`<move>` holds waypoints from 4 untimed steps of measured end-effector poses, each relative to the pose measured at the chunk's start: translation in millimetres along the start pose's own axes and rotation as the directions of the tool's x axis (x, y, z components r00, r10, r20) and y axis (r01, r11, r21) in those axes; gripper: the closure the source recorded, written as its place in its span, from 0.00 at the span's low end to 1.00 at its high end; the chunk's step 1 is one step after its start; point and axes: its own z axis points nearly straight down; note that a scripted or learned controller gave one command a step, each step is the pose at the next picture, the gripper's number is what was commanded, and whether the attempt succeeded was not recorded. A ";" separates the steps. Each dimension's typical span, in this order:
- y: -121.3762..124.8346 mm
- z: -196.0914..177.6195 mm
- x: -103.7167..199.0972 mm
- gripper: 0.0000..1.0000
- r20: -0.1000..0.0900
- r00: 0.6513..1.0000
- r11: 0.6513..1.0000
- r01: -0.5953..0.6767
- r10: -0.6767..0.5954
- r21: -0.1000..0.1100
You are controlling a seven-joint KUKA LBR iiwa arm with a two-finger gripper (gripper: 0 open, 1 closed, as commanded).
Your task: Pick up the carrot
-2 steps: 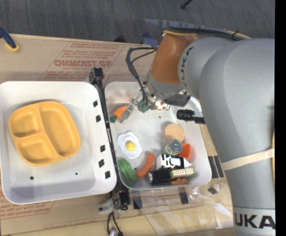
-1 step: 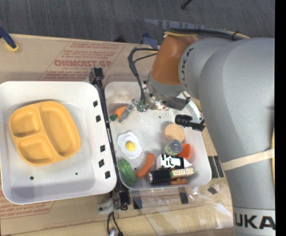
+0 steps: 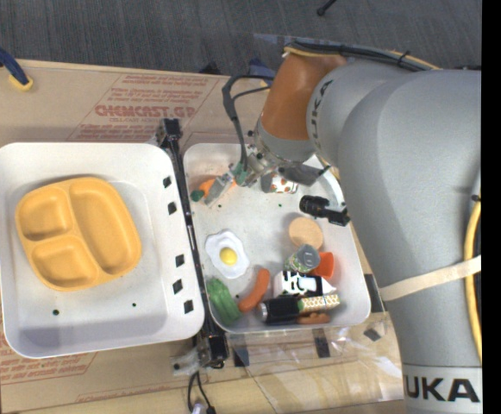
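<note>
Nearest me in the right bin there's a fried egg and a sausage. Further back, the carrot sits by the bin's left wall, with the gripper just beside it. Can't tell if it's open or closed.

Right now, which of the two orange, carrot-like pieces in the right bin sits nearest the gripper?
The small carrot at the bin's upper left corner, just left of the gripper. The other long orange piece lies far down near the bin's bottom edge, below the fried egg.
</note>
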 end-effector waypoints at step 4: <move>-23.0 -5.6 -37.6 1.00 -0.002 0.627 0.627 -0.779 0.779 0.016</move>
